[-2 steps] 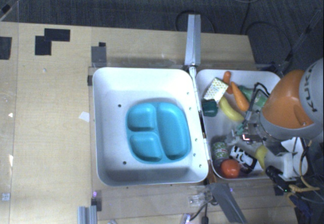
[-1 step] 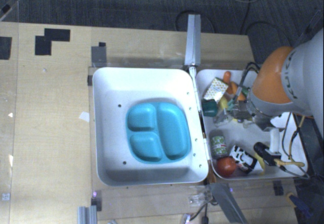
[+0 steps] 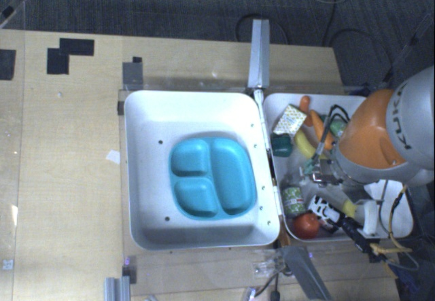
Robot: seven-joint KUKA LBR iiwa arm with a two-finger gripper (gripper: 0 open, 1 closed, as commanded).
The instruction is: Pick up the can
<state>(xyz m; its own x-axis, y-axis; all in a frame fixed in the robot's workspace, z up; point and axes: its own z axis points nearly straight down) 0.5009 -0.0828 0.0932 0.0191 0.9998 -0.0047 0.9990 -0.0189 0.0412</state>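
The can (image 3: 293, 199), small with a green label, lies near the left wall of the right bin (image 3: 353, 97), just above a red apple (image 3: 306, 225). My gripper (image 3: 315, 174) hangs low over the middle of that bin, a little up and to the right of the can and apart from it. The grey arm with its orange band (image 3: 367, 138) comes in from the right and hides the bin floor beneath it. Nothing shows between gripper and can.
The right bin also holds a teal cup (image 3: 282, 145), a banana (image 3: 304, 146), a carrot (image 3: 313, 120), a yellow-green box (image 3: 290, 119) and a black-and-white item (image 3: 325, 210). In the left bin (image 3: 136, 157) lies a blue divided tray (image 3: 212, 176).
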